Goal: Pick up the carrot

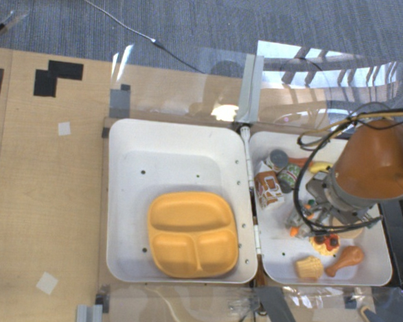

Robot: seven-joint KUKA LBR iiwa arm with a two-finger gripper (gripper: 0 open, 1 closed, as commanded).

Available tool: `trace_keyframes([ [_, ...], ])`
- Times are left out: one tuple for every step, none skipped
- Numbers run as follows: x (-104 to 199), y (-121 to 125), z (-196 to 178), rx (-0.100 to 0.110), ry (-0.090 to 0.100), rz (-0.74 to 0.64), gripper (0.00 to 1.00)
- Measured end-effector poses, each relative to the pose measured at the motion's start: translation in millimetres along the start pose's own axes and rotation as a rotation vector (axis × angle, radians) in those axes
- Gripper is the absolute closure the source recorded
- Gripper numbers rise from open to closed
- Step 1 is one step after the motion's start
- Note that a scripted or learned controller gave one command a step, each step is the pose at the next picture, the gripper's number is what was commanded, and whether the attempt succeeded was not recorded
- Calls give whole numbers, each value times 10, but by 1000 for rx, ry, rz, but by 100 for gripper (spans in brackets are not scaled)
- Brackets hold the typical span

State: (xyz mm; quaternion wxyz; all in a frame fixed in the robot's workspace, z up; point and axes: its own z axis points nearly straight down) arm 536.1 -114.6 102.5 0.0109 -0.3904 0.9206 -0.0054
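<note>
Hovering over the right bin point(384, 269), gripper point(319, 223) low among the clutter; I can't tell from here what the jaws are doing.

Camera view: the carrot point(295, 231) reads as the small orange bit just left of the gripper, mostly hidden, so I'm not certain. I judge it light, stiff and smooth, so grab mid-body across the width. It's tight there: a drumstick point(344, 260), a waffle piece point(309, 267) and a carton point(268, 188) sit close by, with the bin divider to the left. The left bin point(127, 186) holds a yellow tray point(192, 233).

Bright even overhead light, glare on clear panels point(332, 66) behind bins, soft shadows, slightly soft focus
</note>
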Motion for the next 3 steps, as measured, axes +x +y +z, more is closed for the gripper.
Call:
trace_keyframes([
  [-382,355,-861,-8,5,166,100],
  [-683,462,-1267,-13,5,-216,100],
  [-470,521,-1288,-16,2,-750,100],
])
